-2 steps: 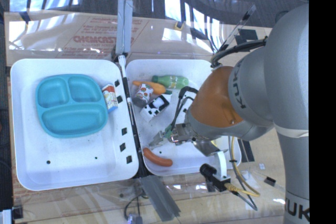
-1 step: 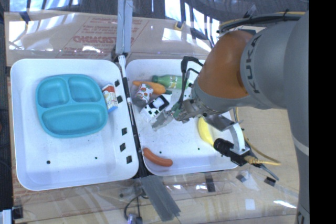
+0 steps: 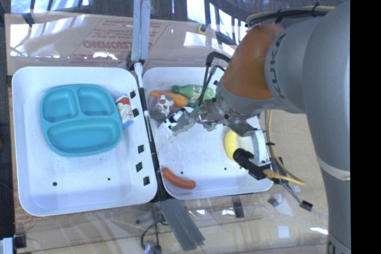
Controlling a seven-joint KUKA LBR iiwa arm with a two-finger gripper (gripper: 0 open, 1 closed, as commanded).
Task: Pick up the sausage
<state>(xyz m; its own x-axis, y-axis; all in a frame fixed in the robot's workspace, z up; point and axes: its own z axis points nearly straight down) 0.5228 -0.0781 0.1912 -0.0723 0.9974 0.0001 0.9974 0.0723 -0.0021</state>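
The sausage (image 3: 178, 179) is a short reddish-brown link lying near the front wall of the right bin (image 3: 202, 187). My gripper (image 3: 181, 121) hangs over the middle of that bin, well behind the sausage and slightly to its right, apart from it. It points left toward the cluster of items at the bin's back left. The grey arm with its orange band (image 3: 256, 68) covers the right part of the bin.
An orange carrot (image 3: 168, 96), a green bottle (image 3: 193, 92) and a small printed packet (image 3: 162, 107) crowd the right bin's back left. A yellow item (image 3: 231, 146) lies under the wrist. The left bin (image 3: 36, 187) holds a blue divided plate (image 3: 80, 119) and a small carton (image 3: 124, 111).
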